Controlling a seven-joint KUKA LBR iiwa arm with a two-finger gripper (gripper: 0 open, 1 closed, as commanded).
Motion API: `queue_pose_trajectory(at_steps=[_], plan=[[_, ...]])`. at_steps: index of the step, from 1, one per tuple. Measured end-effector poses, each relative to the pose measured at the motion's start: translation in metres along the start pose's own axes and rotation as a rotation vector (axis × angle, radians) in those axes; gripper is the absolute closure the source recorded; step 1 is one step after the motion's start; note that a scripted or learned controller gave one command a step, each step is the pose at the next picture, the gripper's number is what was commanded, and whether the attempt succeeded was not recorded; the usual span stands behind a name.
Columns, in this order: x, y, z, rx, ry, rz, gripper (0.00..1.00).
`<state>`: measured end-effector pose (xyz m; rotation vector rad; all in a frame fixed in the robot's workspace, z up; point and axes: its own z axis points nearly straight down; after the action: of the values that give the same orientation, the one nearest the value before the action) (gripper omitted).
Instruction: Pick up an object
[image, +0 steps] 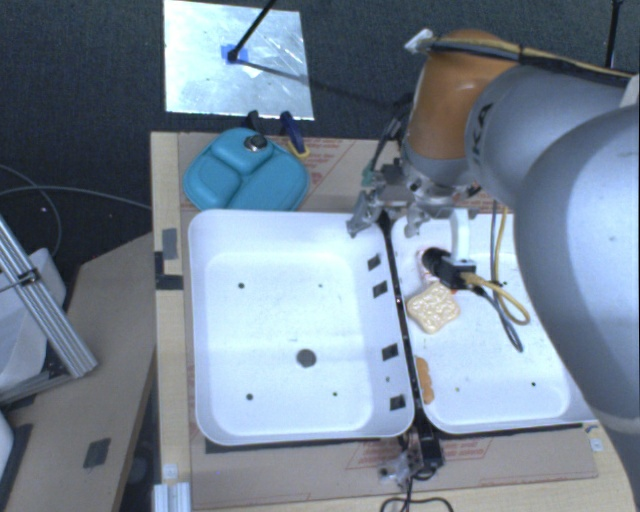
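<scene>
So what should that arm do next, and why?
Probably ease the gripper toward the tan waffle-like piece in the right bin and lower over it. The gripper sits at the bin's far edge near the divider, holding nothing, and that piece lies close by in the open.

No readable text anywhere; only faint red print on the cardboard (335, 158), too blurred to read.

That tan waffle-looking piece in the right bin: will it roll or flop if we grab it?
The tan waffle piece lies flat, so it probably won't roll. Its gridded surface looks moulded, likely stiff. It seems thin and light, so it may slide on the smooth right bin if nudged.
</scene>
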<state>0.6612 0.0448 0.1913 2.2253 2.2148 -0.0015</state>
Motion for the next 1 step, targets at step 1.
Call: queue_pose_trajectory(at_steps=[1], plan=[[0.095,-0.0752,-0.1044,-0.006,0.008,-0.018,0.0]])
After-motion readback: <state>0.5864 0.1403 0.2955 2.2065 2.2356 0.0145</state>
